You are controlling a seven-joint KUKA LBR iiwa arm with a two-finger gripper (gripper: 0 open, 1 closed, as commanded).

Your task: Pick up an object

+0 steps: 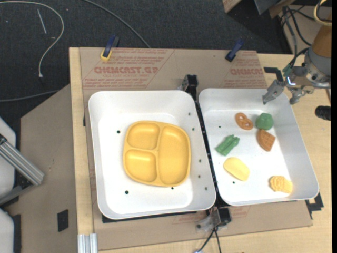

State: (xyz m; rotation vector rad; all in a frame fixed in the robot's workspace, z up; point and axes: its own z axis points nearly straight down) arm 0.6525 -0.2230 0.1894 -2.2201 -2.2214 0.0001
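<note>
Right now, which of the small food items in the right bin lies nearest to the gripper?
The round green item. It lies just below the gripper, at the bin's far end, beside the brown pretzel. The other pieces sit farther toward the near edge.

Grey KUKA arm entered from the right edge, upper part of the camera view; only wrist and tool end were visible. Metallic two-finger gripper [284, 93] hung at the end of the wrist, pointed downward and slightly left. Its two grey fingers [272, 93] stood spread apart, nothing between them. The wrist housing sat just above, cables running alongside it.
</note>
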